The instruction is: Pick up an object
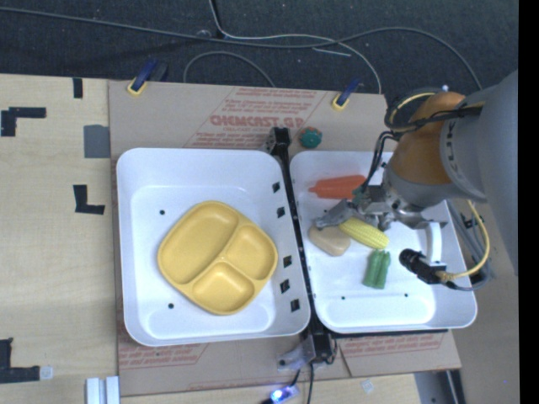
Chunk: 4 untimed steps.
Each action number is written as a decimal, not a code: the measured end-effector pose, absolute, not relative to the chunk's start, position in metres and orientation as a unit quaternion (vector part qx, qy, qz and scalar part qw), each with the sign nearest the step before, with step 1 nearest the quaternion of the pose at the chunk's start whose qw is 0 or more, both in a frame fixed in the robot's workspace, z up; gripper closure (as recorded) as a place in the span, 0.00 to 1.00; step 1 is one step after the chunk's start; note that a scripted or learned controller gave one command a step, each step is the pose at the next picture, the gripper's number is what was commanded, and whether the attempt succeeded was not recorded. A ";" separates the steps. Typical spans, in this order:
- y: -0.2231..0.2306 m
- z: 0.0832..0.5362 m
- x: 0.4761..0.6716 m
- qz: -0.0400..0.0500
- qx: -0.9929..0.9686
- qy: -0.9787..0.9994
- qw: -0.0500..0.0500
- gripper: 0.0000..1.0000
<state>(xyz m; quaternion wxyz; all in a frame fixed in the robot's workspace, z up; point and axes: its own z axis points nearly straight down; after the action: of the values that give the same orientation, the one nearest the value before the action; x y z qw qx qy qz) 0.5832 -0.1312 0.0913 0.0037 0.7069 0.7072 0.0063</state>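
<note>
From above, two white bins sit side by side on a cardboard sheet [253,116] over the bench. The left bin [139,251] holds a yellow divided plate [217,257], lying flat and turned at a slant.

The right bin [438,310] holds four small things. A corn cob [365,233] lies with its long axis running from upper left to lower right. An orange carrot [337,186] lies almost level near the bin's far wall, long axis left to right. A green cucumber [376,268] stands close to upright in the view, its long axis top to bottom with a slight lean. A tan potato [329,241] sits just left of the corn, touching or nearly touching it.

The gripper [370,211] hangs low over the middle of this bin, between the carrot and the corn. The corn lies just beneath and toward the near side of it, the carrot just behind, the cucumber a little farther forward, the potato to its left. How far the hand is open cannot be told: its metal parts blur into a grey cluster, and whether it touches anything is not clear.

The arm's orange band [421,146] and grey body cover the bin's far right corner. A small teal thing [312,137] lies on the cardboard behind the bins, too small to make out.
</note>
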 end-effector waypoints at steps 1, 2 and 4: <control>-0.128 0.104 0.585 0.009 0.706 0.708 0.004 1.00; -0.124 0.166 0.584 0.001 0.706 0.708 0.002 1.00; -0.074 0.228 0.593 0.001 0.705 0.709 -0.001 1.00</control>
<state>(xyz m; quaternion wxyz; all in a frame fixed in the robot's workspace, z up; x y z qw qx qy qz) 0.5929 -0.0740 0.2277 -0.0005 0.7050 0.7093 0.0007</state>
